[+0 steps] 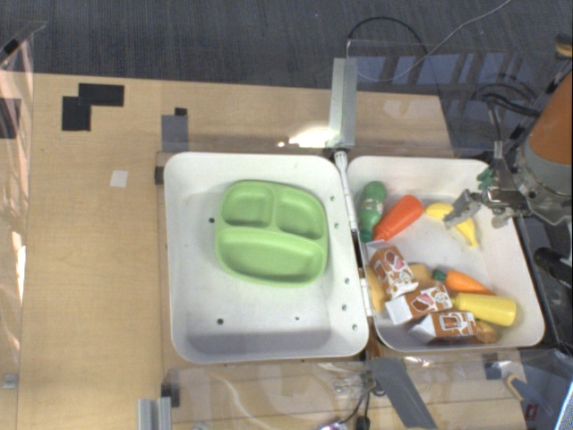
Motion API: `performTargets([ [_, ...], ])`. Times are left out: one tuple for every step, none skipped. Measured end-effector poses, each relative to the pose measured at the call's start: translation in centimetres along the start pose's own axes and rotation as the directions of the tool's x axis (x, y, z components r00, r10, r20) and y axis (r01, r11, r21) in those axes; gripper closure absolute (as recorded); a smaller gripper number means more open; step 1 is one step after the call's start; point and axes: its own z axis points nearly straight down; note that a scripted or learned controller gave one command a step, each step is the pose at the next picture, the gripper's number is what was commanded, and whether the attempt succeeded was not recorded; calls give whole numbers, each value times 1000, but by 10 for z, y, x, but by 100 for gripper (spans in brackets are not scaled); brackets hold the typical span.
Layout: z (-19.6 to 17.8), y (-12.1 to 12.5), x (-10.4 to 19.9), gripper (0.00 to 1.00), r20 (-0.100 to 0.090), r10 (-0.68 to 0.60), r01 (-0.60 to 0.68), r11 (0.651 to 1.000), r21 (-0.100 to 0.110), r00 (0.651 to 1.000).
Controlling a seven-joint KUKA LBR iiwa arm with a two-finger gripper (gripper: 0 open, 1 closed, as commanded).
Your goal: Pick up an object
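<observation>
The right bin (pixel 528 280) holds a green bottle-shaped toy (pixel 372 202), a large orange carrot (pixel 399 216), a yellow banana piece (pixel 454 221), a small carrot (pixel 466 282), a yellow squeeze bottle (pixel 487 308) and several brown snack packs (pixel 396 273). My gripper (pixel 480 215) hangs over the bin's upper right part, just above and to the right of the banana piece. Its fingers look spread apart, and I see nothing gripped between them. The arm's wrist hides the bin's far right corner.
A green divided plate (pixel 271 231) lies in the left bin (pixel 192 312). A metal post (pixel 344 106) rises behind the wall between the two bins. Cables run behind the right bin. Bare bench lies to the left.
</observation>
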Motion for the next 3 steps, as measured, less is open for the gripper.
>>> performTargets([
  [0,0,0,0,0,0,0,1000,0,1000],
  [113,43,-20,0,1,141,-141,990,0,990],
  [124,102,23,0,0,106,-106,994,2,994],
])
